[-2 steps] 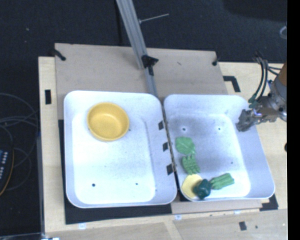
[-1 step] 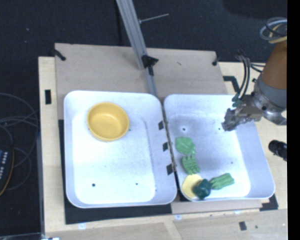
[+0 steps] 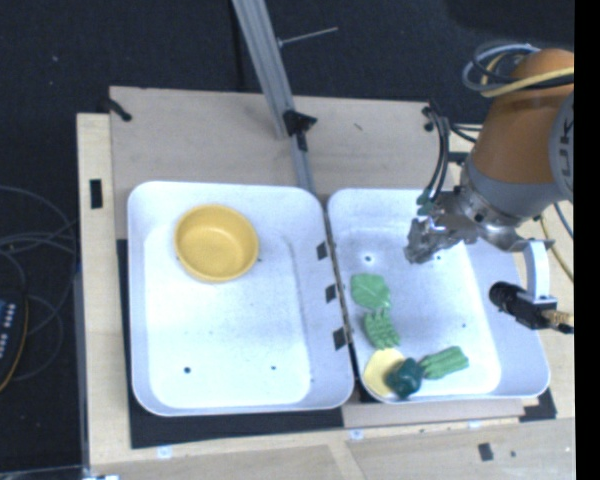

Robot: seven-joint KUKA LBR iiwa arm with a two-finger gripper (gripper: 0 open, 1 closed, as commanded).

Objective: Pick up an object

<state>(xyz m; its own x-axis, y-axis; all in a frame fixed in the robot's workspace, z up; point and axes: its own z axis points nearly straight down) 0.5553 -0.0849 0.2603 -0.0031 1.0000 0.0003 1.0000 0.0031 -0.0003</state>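
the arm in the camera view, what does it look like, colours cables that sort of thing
The arm has a broad orange band over a grey wrist section, with yellow and pale cables looped at its top and thin dark cables running down its side. Its gripper is small, grey metal and blocky. A white bracket and a black part stick out beside the wrist.

A bowl (image 3: 217,243) sits in the left bin (image 3: 150,368); several toys (image 3: 372,293) lie in the right bin (image 3: 480,363).

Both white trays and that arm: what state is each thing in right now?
Yellow bowl: upright in the left bin.
Green toys: loose in the right bin, near the divider.
Dark green piece: resting on a yellow piece, front edge.
Pincer: above the right bin, holding nothing visible.
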